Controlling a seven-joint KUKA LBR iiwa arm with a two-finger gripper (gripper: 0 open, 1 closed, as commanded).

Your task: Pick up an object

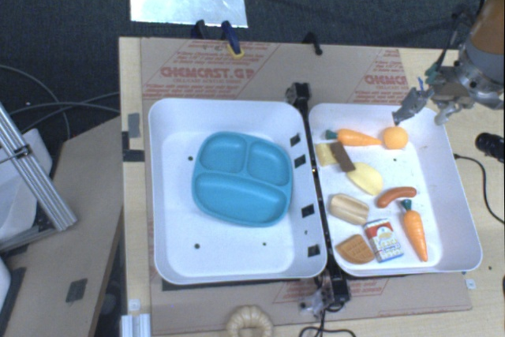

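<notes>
Toward three o'clock on the surface (205, 63) sits the right bin (450, 170), crowded with toy food, and above its far edge, at about one o'clock of that bin, hangs the end effector (426, 108). Its two fingers look spread apart, one dark tip pointing down toward the orange ball (395, 138) and the other out over the bin's rim, with nothing between them, so the hand is released and carries nothing. By that reading the pick has not yet happened: no object is lifted, and the descent, the closing and the lift all remain. The nearest candidate is the orange ball, round, smooth and small, lying at twelve o'clock in the right bin just below the fingertips and touching or nearly touching the tip of a carrot (357, 139) that lies crosswise to its nine o'clock side. Further toward six o'clock lie a pale yellow piece (364, 178), a sausage (395, 196), a bread roll (348, 208), a second carrot (415, 231), a small printed box (383, 239) and a brown cookie-like piece (355, 250). At nine o'clock, the left bin (173, 170) holds a blue divided plate (242, 177).
</notes>
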